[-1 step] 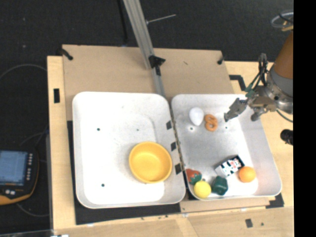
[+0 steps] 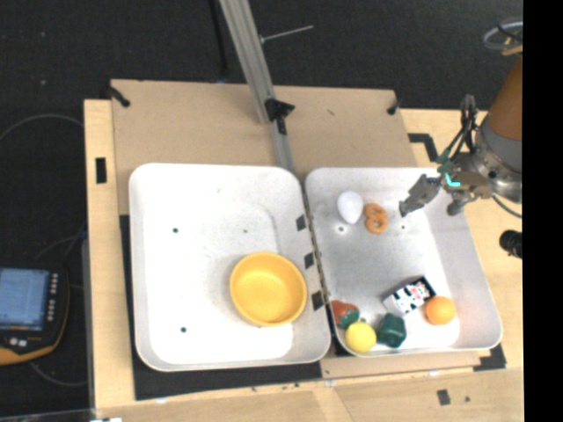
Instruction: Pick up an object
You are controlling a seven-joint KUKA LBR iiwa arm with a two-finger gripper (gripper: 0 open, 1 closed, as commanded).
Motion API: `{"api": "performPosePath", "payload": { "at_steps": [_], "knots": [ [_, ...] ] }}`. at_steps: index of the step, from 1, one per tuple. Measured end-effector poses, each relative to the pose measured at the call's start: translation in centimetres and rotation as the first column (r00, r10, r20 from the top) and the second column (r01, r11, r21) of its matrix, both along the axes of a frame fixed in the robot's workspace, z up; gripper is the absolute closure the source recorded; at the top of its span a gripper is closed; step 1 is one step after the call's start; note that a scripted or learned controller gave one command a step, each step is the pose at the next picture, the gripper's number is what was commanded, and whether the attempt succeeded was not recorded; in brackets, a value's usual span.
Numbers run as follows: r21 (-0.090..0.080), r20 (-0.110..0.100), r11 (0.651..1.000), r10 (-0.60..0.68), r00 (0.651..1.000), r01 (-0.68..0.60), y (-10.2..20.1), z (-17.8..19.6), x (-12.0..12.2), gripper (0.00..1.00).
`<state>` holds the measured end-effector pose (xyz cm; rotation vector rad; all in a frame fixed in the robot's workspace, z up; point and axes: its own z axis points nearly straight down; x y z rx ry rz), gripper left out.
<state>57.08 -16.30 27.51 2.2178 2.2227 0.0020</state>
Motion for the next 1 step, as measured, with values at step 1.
{"api": "performPosePath", "payload": {
  "at_steps": [1],
  "knots": [
    [-0.001,-0.006,1.0,-0.003,1.0,0.003,-0.77,-6.06,-0.37,0.0]
  ]
}}
